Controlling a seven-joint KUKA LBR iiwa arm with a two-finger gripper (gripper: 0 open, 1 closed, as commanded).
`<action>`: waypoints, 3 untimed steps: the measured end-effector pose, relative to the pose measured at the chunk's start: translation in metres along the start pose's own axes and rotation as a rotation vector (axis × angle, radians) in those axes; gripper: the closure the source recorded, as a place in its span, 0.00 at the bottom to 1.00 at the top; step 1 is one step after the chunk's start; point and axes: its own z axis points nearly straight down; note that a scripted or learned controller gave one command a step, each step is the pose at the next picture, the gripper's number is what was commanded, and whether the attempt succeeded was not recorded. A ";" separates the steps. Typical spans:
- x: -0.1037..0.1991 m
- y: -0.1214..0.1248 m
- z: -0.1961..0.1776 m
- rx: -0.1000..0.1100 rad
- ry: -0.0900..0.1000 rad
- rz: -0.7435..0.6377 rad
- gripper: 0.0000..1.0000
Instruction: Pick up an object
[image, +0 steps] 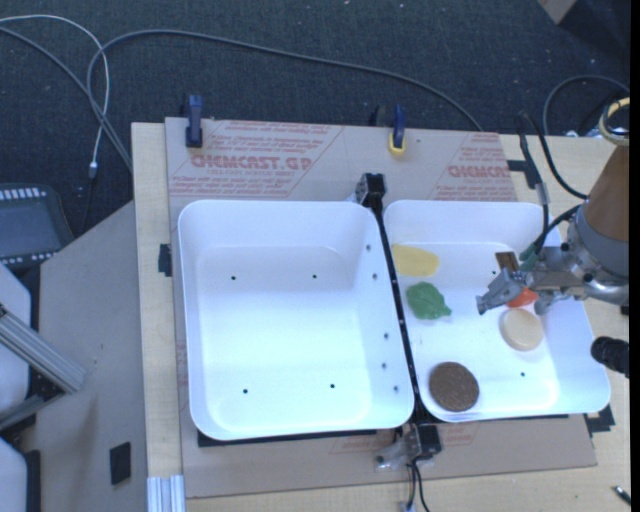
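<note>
Right bin (560, 225), near its right edge: small orange object (523, 297), partly hidden under gripper (500, 292); gripper state could not be told.

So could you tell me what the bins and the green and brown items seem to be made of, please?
Bins: probably thin moulded plastic, glossy white, with rounded corners. Green item: lumpy and matte, perhaps soft rubber or foam. Brown disc: dull and speckled, maybe cork or foam; the view leaves it open.

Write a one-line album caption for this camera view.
Gripper poised over the right bin, beside a yellow piece, green lump, cream disc and brown disc.
</note>
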 end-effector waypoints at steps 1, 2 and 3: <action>0.106 -0.009 -0.026 -0.002 0.002 -0.010 0.00; 0.087 0.120 -0.055 -0.002 -0.001 0.000 0.00; 0.047 0.166 0.022 0.008 0.000 0.003 0.00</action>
